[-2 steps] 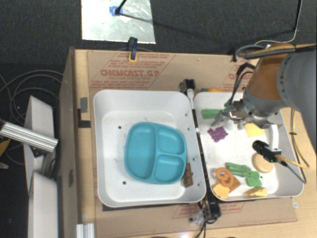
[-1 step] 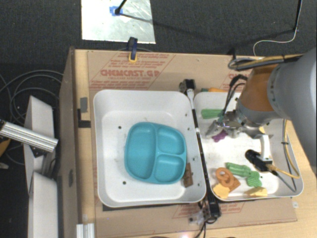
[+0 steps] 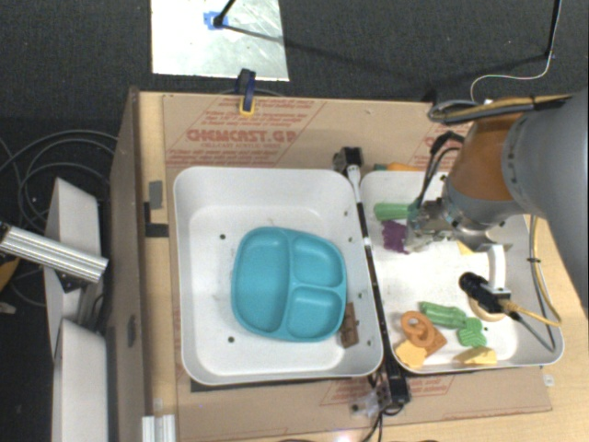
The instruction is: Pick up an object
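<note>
My gripper (image 3: pixel 421 228) hangs low in the upper part of the right bin (image 3: pixel 425 279), at the end of the grey arm with the orange band. It is right beside a small purple object (image 3: pixel 394 237) and just below a green object (image 3: pixel 390 211). I cannot make out whether it touches either one. Lower in the same bin lie a long green toy (image 3: pixel 443 314), an orange pretzel-shaped piece (image 3: pixel 421 331), a small green block (image 3: pixel 473 332) and two yellow pieces (image 3: pixel 411 355).
The left bin (image 3: pixel 198 196) holds a blue divided plate (image 3: pixel 290 284) and a small brown thing (image 3: pixel 350 326) against its right wall. A raised divider runs between the bins. Cardboard lies under both.
</note>
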Robot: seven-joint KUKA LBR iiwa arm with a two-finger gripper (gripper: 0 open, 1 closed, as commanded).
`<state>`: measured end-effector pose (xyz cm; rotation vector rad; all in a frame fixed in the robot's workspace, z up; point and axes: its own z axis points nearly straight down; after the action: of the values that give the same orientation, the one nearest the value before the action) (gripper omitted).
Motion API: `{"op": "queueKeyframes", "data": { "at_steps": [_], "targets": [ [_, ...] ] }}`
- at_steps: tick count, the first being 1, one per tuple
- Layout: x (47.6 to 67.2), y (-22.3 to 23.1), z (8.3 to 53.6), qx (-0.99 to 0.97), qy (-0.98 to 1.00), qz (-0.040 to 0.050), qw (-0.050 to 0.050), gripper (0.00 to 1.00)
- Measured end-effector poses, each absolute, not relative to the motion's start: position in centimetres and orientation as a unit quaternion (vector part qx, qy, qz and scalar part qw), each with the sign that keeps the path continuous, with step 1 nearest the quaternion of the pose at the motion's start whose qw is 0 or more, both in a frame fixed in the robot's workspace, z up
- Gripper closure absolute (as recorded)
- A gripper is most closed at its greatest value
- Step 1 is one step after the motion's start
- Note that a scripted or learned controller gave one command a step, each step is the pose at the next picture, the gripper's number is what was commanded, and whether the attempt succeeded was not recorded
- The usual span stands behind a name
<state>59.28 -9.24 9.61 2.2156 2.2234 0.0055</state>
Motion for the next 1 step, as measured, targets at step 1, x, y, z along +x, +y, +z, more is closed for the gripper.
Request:
{"op": "queueKeyframes", "data": {
  "at_steps": [1],
  "targets": [
    [58.37, -13.40, 15.97, 0.708, 0.706, 0.0010, 0.003, 1.00]
  ]
}}
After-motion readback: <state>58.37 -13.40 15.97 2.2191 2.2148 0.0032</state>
